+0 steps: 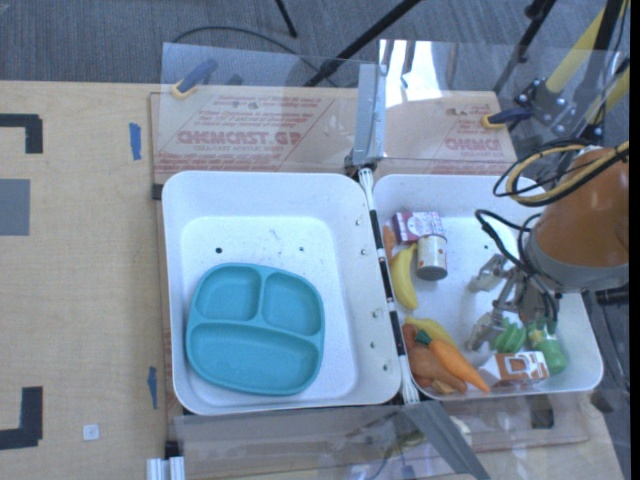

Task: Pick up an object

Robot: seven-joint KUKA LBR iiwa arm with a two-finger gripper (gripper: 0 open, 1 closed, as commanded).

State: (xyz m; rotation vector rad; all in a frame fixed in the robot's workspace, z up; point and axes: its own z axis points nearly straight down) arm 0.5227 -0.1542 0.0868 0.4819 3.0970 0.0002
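The tool (497,303) is seen low in the right bin (470,194), its metal fingers (488,273) spread apart and pointing left and down. Nothing is seen between them; whether the lower fingertip touches the bin floor cannot be told. Above it, the grey wrist and the glossy orange band (592,218) are seen, with black and yellow cables looped over them.

The objects to be picked lie in the right bin. A yellow banana (402,278) is laid along the left wall, and a small metal can (432,257) is stood just beside it, next to a purple and white carton (414,226) whose print cannot be read. At the near edge an orange carrot (455,362) is rested over other rounded toy food. Green pieces (512,336) and a small orange and white box (518,367) are found just beside the tool, under the wrist.

In the left bin (255,198), a white speckled tray with rounded corners, a matte teal plastic plate (257,328) with three compartments is laid.

On the wooden worktop (70,268) behind the bins, clear sheets (250,133) printed in red with "CHEMCAST GP" are propped.
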